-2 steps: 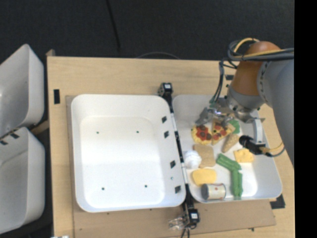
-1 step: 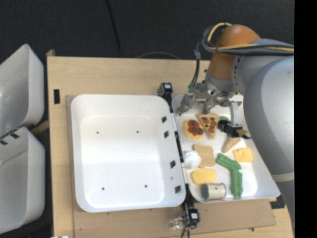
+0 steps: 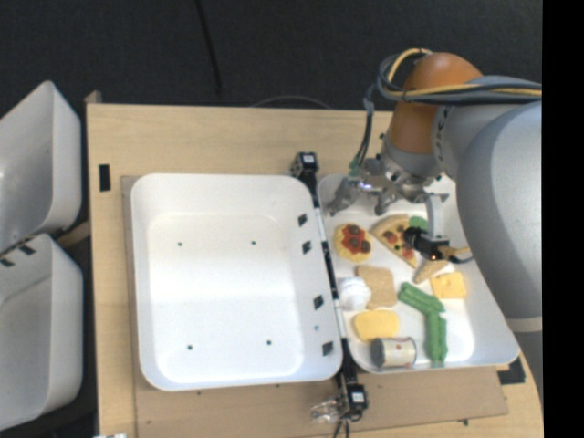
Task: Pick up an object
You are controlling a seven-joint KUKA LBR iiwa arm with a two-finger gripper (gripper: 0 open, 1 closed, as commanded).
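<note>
**Robot arm over a bin of toy food, beside a bare white bin**

One grey arm with an orange band enters from the right of the frame and fills the upper right. Its gripper hangs over the top end of the right bin; from this angle it is not possible to tell how far the fingers are spread, and nothing is seen between them.

Two shallow white bins sit side by side on a wooden bench. The left bin, the larger in view, takes the centre of the frame with its whole white floor showing. The right bin is partly covered by the arm.

The toy pieces crowd the right bin's lower half, close together and near the shared rim. There are two pizza-like pieces: a round one and a wedge. Two yellow pieces: a cheese block at right and a rounded piece lower down. One tan bread slice, two green vegetables, one small white lump, and one silver can lying at the bottom edge.
</note>
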